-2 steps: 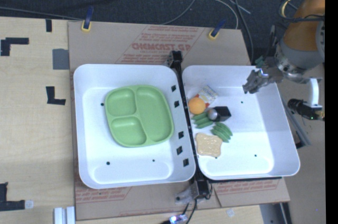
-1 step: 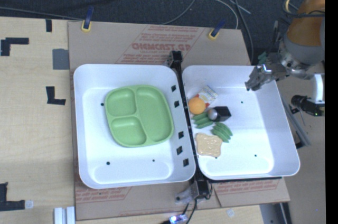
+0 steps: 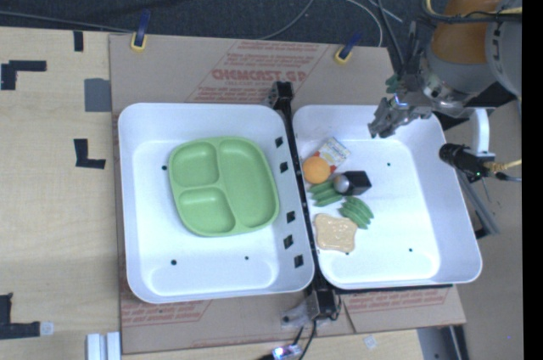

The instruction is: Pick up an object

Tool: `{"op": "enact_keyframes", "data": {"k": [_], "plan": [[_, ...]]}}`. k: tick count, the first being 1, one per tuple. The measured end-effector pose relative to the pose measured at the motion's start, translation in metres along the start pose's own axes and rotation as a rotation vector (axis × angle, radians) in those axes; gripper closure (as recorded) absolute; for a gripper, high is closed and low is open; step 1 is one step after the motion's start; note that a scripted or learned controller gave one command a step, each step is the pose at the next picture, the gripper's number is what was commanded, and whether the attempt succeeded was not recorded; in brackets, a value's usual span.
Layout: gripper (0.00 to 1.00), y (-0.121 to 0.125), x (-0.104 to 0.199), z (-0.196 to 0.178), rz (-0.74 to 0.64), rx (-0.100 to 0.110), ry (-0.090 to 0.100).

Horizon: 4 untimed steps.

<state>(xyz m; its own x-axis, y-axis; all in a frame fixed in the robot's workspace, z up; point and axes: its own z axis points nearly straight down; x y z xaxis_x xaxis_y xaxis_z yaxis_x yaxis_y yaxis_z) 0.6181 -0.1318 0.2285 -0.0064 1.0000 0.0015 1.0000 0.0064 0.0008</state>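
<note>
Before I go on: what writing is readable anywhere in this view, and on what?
Red print on the brown cardboard sheet under the two bins: several lines, too blurred to read.
Small white packet in the right white bin: markings too small to read.
Nothing else carries text.

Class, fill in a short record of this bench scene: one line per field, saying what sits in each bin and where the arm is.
left bin: green divided plate
right bin: orange ball, green pods, slice of toast, small packet, dark object
items' position: clustered by right bin's left wall
gripper: above right bin's far edge, holding nothing visible
</note>
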Motion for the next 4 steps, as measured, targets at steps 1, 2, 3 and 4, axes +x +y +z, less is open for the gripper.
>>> {"op": "enact_keyframes", "data": {"k": [1, 2, 3, 4], "plan": [[1.0, 0.007, 0.052, -0.008, 0.0, 0.002, 0.001], [1.0, 0.019, 0.11, -0.011, -0.001, 0.001, 0.0], [1.0, 0.02, 0.168, -0.016, -0.001, 0.002, 0.0], [1.0, 0.017, 0.22, 0.002, 0.001, 0.005, -0.001]]}}
